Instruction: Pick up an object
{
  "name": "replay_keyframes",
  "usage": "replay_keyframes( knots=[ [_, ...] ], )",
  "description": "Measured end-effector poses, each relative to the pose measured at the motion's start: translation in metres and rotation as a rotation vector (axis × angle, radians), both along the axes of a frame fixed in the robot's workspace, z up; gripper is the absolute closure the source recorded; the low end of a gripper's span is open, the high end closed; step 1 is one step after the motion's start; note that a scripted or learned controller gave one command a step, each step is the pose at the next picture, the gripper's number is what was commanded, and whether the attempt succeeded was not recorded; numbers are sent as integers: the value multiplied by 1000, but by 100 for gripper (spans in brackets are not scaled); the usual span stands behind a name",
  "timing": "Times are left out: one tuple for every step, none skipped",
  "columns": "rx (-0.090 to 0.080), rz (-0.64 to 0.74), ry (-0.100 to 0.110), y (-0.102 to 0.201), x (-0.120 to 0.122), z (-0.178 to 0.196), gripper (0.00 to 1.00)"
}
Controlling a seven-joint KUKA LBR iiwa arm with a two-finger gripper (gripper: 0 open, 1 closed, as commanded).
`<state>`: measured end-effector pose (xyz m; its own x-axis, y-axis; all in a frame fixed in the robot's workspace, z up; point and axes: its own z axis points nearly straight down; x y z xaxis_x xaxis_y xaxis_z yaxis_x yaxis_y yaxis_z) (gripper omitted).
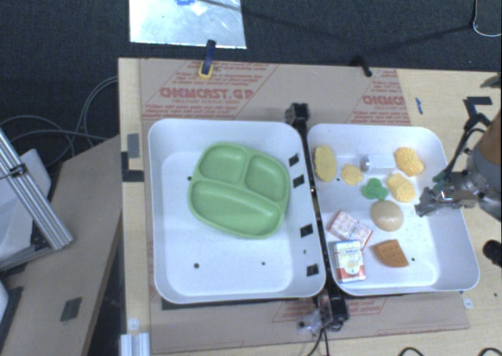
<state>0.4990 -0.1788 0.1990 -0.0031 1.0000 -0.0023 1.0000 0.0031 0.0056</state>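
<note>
Lying in the right bin (451, 264) among small food pieces — a beige ball (387, 216), just left of the claw (430, 204) and apart from it. Claw state: cannot tell. Beside it, a left bin (169, 268) holding a green plate (238, 189), both on a cardboard-topped bench (259, 88) over dark carpet (63, 17).

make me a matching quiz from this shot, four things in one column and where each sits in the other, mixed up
Things:
1. green divided plate
2. gripper
3. green toy
4. orange-brown wedge

Places:
A. over the right edge of the right bin
B. near the front of the right bin
C. in the left bin
D. middle of the right bin, among the yellow pieces

Pairs: 1-C, 2-A, 3-D, 4-B
</note>
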Motion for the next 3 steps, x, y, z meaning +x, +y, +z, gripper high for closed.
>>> replay_keyframes(
  knots=[
    [0,1,0,0,2,27,100],
    [4,6,3,49,-7,33,100],
    [3,6,3,98,-5,21,100]
  ],
)
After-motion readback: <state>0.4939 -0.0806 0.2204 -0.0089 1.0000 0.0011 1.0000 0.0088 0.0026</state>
